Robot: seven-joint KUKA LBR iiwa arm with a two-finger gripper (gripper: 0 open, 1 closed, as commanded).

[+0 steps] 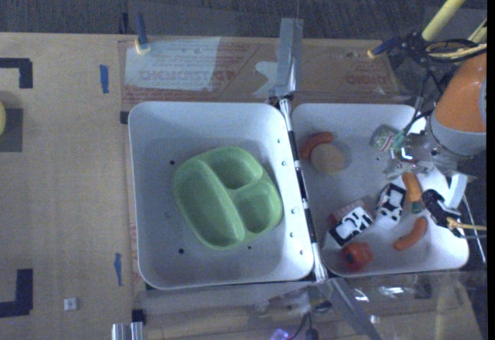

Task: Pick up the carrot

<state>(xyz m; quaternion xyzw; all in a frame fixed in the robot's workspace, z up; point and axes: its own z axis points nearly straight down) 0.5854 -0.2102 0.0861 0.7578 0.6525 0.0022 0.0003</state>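
Nearest my view, a red tomato-like piece (pixel 356 254) is sitting at the front edge of the right bin (pixel 363 120), beside a black-and-white cow-patterned box (pixel 350 225). I'm seeing the pincer (pixel 416 185) hanging over that bin's right side, and the carrot (pixel 415 189), a small orange piece, is showing right at its fingers; I cannot tell whether they are closing on it. An orange sausage shape (pixel 410 233) is lying just in front. Left of that bin, the other bin (pixel 155 130) is carrying a green divided plate (pixel 226 196).
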